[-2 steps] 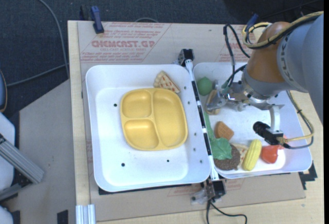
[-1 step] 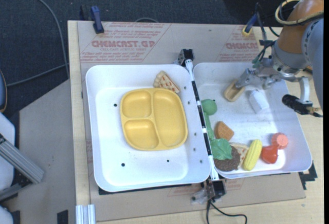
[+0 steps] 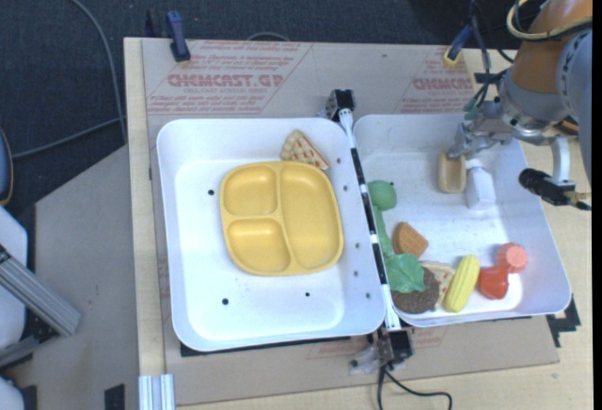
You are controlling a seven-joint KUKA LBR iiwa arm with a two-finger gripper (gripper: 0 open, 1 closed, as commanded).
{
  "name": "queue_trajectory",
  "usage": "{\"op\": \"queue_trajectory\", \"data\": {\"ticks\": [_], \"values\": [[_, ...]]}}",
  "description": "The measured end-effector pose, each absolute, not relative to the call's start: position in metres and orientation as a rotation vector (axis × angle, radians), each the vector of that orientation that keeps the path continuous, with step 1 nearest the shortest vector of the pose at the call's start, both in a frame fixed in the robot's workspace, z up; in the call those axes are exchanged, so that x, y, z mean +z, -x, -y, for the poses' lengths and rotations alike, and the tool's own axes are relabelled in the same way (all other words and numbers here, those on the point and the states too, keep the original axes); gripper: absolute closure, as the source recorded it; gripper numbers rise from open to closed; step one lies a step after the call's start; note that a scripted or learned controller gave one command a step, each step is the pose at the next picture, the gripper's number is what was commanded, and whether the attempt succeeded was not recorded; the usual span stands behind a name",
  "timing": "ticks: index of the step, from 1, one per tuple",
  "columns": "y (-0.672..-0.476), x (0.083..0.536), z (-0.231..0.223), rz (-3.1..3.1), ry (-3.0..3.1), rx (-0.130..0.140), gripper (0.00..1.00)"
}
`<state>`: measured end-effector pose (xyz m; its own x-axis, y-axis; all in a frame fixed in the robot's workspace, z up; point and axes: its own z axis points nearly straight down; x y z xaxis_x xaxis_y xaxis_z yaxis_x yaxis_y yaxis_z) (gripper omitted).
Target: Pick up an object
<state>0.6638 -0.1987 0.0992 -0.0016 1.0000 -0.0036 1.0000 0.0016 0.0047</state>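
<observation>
Biggest worry here: shoving the tan block (image 3: 451, 174) sideways instead of grabbing it. Sitting in the far part of the right bin (image 3: 541, 211), well apart from the rest of the toy food, and touching or just beside the gripper (image 3: 467, 181) on the side toward the divider. Looks more beside the tool than inside it, so closing now could just pinch air or clip one corner and flick the thing toward the bin's back wall. Also could tip over with an off-centre squeeze, being fairly small and upright-ish. Can't tell from this angle whether open or closed on that gripper, too small and washed out against the white plastic, so not calling it a grasp. Less of a risk with the other stuff: green ball (image 3: 382, 194), orange chunk (image 3: 409, 239), corn cob (image 3: 461, 283) and red piece (image 3: 494, 281), all down at the near end, clear of any swing. Same for the yellow divided plate (image 3: 280, 215) and waffle (image 3: 304, 150) over in the left bin (image 3: 188, 239). As for pose: reaching in from the right, orange band up high at the edge, wrist bent down steeply into the bin, tool low near the floor. Probably mid-attempt, nothing lifted yet.
</observation>
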Motion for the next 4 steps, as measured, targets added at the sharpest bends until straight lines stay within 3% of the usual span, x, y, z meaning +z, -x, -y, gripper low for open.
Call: {"op": "queue_trajectory", "data": {"ticks": [1, 2, 3, 4], "values": [[-0.621, 0.152, 0.128, -2.224, -2.221, 0.001, 1.00], [-0.569, 0.166, 0.094, -2.224, -2.222, -0.001, 1.00], [-0.569, 0.166, 0.094, -2.223, -2.223, -0.001, 0.00], [-0.554, 0.084, 0.116, -2.221, -2.224, -0.002, 0.00]]}}
